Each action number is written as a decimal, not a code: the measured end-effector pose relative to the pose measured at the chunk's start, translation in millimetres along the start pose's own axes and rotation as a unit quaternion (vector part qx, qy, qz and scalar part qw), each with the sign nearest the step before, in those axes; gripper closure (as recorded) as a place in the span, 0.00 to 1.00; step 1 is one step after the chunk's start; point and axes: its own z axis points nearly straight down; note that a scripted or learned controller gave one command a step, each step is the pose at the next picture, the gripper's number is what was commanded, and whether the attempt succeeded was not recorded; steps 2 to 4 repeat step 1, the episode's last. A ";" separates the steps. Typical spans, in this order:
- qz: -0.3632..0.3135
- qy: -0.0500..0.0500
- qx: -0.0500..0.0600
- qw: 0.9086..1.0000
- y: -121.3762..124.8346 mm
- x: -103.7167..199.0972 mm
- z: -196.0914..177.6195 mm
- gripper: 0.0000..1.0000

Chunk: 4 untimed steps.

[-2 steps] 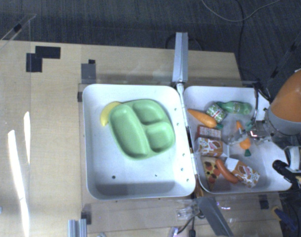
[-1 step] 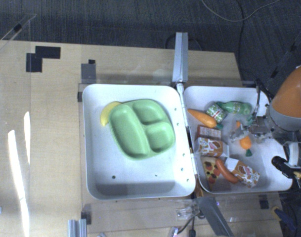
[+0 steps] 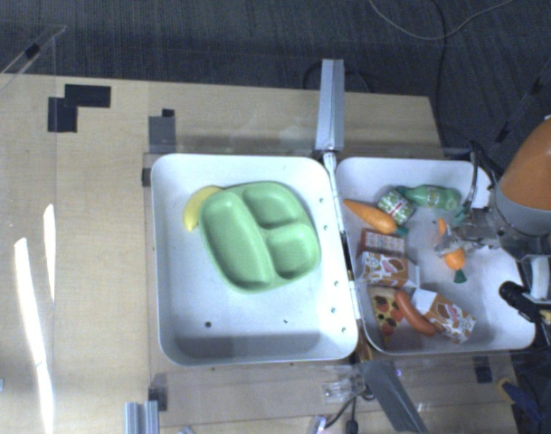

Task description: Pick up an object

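A: Two white bins are sitting side by side on the bench (image 3: 94, 269). Where is the arm (image 3: 533, 174) reaching?

B: It is coming in from the right, its orange band hanging over the right bin (image 3: 492, 328), wrist pointing down and left.

A: And the end effector (image 3: 456, 233)?

B: It is hovering low over the small orange piece (image 3: 453, 259), near the green bottle (image 3: 431, 196). I cannot tell its opening.

A: The left bin (image 3: 248, 337)?

B: It is carrying a green divided tray (image 3: 257, 235), lying over a banana (image 3: 198, 208).
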 end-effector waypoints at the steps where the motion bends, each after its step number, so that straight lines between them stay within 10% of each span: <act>1: -0.060 -0.002 0.004 0.998 69.8 59.4 -84.7 1.00; 4: -0.060 -0.002 0.004 0.998 69.8 59.4 -84.7 1.00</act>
